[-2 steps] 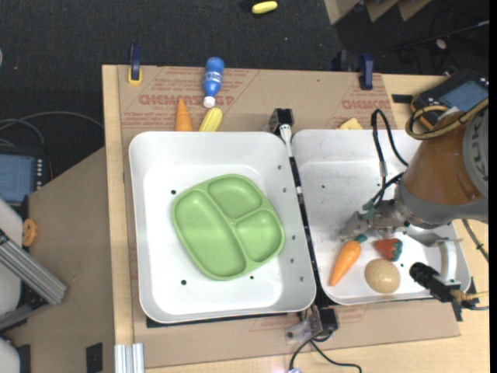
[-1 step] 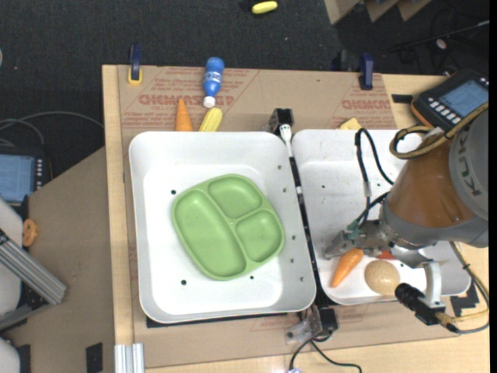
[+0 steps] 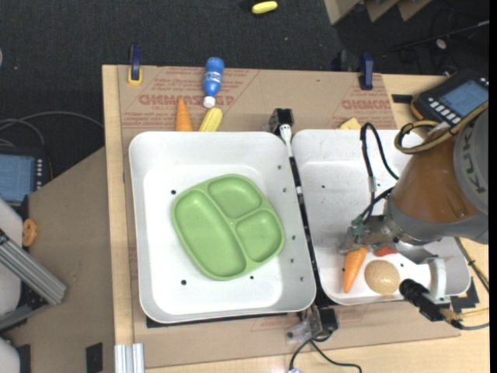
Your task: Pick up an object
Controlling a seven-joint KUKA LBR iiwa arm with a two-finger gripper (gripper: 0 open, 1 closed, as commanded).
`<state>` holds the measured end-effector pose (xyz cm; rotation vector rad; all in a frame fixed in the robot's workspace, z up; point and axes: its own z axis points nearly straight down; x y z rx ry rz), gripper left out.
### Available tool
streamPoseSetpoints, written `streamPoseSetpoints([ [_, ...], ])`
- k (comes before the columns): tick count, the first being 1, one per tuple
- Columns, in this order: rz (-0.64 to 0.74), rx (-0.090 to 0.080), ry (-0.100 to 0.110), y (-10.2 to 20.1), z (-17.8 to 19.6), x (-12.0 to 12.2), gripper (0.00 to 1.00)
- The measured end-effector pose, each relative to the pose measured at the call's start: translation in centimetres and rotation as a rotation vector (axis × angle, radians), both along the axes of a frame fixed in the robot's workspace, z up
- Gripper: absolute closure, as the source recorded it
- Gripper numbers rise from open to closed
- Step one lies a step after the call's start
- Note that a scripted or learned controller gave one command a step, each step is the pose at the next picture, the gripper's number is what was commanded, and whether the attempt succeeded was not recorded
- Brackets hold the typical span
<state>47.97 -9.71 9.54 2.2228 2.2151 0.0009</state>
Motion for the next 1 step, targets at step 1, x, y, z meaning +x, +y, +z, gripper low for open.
streamPoseSetpoints([
  [1, 0.014, 0.004, -0.011, 6.59, 9.51, 5.3, 1.0],
])
